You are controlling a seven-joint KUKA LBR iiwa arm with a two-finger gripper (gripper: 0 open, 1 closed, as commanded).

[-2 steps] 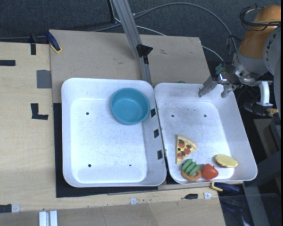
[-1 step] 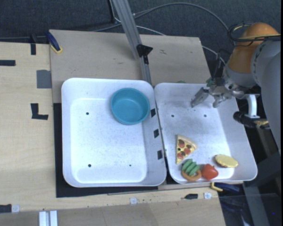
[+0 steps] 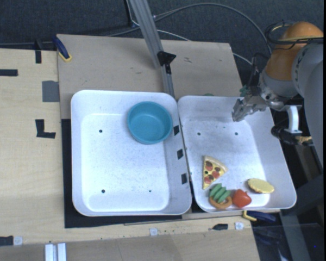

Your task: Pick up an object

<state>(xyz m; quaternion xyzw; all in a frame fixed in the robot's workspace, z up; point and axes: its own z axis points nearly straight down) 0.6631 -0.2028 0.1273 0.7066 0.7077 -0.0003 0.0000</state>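
Note:
In the right bin (image 3: pixel 217 121), a pizza slice toy (image 3: pixel 212 171) lies near the front. At the front edge sit a green and orange toy (image 3: pixel 219 195), a red tomato-like toy (image 3: pixel 241 198) and a yellow flat toy (image 3: pixel 260 186). A blue bowl (image 3: pixel 149 122) rests in the left bin (image 3: pixel 98 162) at its back right. My gripper (image 3: pixel 241 111) hangs over the back right part of the right bin, well away from the toys, with nothing seen between its fingers.
A slanted metal pole (image 3: pixel 152 34) runs from the top down to the gap between the bins. Cables (image 3: pixel 217 10) loop behind the bench. The arm's grey body (image 3: pixel 309 86) fills the right side next to the right bin.

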